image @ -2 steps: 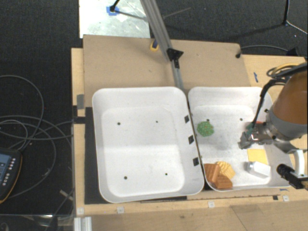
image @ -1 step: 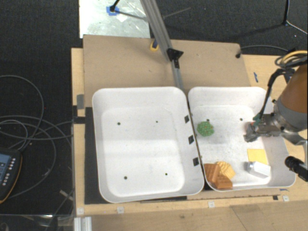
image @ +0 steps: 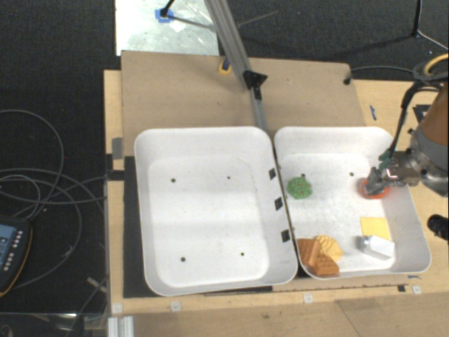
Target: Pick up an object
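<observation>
The right bin (image: 330, 142) holds a green knobbly ball (image: 299, 187) near its left wall. An orange-brown waffle-like piece (image: 320, 253) lies at its front left corner. A yellow flat square (image: 375, 227) and a small white-and-grey block (image: 374, 246) rest at the front right. An orange-red object (image: 374, 188) sits by the right wall. My gripper (image: 377, 182) reaches in from the right and hangs directly over that orange-red object, covering most of it.
The left bin (image: 203, 142) sits beside the right one on a brown board. A grey pole (image: 231, 34) slants down from the top to the gap between the bins. Cables and a handheld pendant (image: 10, 248) lie on the dark floor at left.
</observation>
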